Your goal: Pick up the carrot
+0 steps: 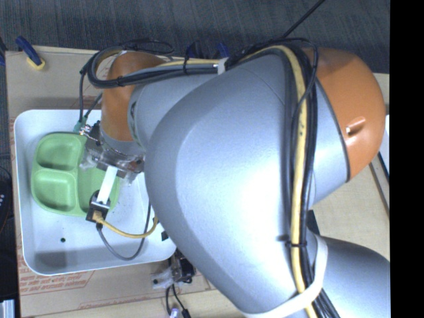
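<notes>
Looming closest to the lens, the robot's grey arm (265, 177) is reaching in from the right and covering most of the scene, with a large orange cap showing at its upper right. Where the carrot is lying I cannot tell, because the arm is hiding a good part of the bin beneath it.

At the arm's far end, the orange band (122, 105) above the wrist is pointing down into the white bin (66, 247) on the left. Under that band, the end effector (106, 161) is hanging over the right edge of a green tray (56, 171); whether it is open or closed cannot be told from this angle, and nothing is showing in its grasp.

The green tray is lying in the left half of the bin, near the left wall, with two shallow compartments facing up, one above the other in the view. The near part of the bin floor is showing bare white, apart from one small dark speck (63, 239).

Around the bin, the brown tabletop (59, 61) is showing along the top and bottom edges. A small blue and yellow clip (30, 52) is sitting at the tabletop's far left corner, well apart from the bin.
</notes>
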Controlling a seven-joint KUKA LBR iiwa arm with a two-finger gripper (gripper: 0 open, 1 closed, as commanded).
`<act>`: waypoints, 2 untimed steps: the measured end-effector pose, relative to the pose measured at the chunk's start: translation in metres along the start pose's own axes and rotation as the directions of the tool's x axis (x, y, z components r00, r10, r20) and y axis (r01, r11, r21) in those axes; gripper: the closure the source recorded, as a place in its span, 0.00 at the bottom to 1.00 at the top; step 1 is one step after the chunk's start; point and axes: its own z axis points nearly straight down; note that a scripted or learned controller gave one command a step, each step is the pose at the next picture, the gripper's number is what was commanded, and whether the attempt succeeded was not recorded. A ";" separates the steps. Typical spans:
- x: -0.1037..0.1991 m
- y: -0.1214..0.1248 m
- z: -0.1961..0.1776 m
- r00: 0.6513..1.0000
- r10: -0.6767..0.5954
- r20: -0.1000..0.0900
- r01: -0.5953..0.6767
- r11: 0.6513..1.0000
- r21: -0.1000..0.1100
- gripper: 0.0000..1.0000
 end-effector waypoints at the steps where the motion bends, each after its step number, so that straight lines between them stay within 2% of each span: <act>1: -0.018 -0.047 0.038 0.961 0.277 -0.001 -0.277 0.961 -0.001 0.00; 2: -0.018 -0.048 0.029 0.961 0.275 0.004 -0.275 0.961 0.004 1.00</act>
